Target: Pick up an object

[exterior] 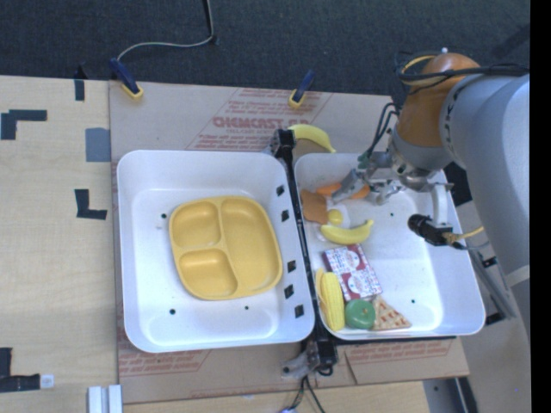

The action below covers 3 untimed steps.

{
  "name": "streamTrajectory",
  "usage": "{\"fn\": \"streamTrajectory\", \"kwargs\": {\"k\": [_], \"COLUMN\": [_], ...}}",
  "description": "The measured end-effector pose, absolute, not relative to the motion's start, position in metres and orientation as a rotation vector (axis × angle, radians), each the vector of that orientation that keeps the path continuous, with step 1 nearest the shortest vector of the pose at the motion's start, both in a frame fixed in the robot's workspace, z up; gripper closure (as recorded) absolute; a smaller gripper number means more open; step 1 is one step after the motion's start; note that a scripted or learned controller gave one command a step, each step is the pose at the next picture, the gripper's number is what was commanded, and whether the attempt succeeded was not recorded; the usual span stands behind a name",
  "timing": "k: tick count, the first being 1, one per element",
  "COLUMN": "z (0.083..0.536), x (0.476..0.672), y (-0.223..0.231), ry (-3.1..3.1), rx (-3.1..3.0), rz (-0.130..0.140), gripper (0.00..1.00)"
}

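My gripper [360, 184] hangs over the upper part of the right bin [448, 291], reaching in from the right under the orange band of the arm. Just to its left and below lies an orange piece [313, 206]; the tip of the gripper is close to it or touching it. A small yellow banana [349, 231] lies right below that. Further toward the front of the bin are a red and white packet [351, 272], a yellow corn cob [331, 292], a green item [360, 315] and a pizza slice [390, 317].
The left bin [142, 231] holds a yellow divided plate [225, 246]. A larger banana [312, 136] rests at the back end of the divider between the bins. A black cable plug [427, 227] hangs over the right bin near the arm.
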<state>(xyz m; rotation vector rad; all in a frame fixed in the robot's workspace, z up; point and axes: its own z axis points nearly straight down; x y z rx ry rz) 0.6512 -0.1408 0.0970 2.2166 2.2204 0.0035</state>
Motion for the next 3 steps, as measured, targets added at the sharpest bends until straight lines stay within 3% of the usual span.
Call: {"fn": "streamTrajectory", "kwargs": {"k": [1,2,3], "z": [0.1065,0.1063,0.1156], "x": [0.6513,0.6512,0.6513], "y": [-0.1401,-0.1401,-0.1393], "ry": [2.222,2.222,2.224], "rx": [2.217,2.217,2.218], "rz": [0.005,0.004,0.006], "gripper": [1.00,0.00,1.00]}}
